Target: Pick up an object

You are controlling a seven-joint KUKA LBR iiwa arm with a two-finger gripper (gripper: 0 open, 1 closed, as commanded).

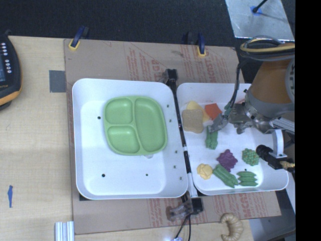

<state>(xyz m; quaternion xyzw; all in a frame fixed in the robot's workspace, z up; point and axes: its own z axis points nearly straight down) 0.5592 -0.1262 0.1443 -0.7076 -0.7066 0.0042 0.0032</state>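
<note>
Here we see the two-finger gripper [219, 124] low in the shallow white right bin [281, 185], its dark fingers closed around the top end of a knobbly green toy vegetable [211, 138], just beside a tan bread-shaped piece [192, 120].

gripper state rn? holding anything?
Gripper: in the right bin, low over a green toy piece. Open or closed cannot be told, and nothing is visibly held.
</note>
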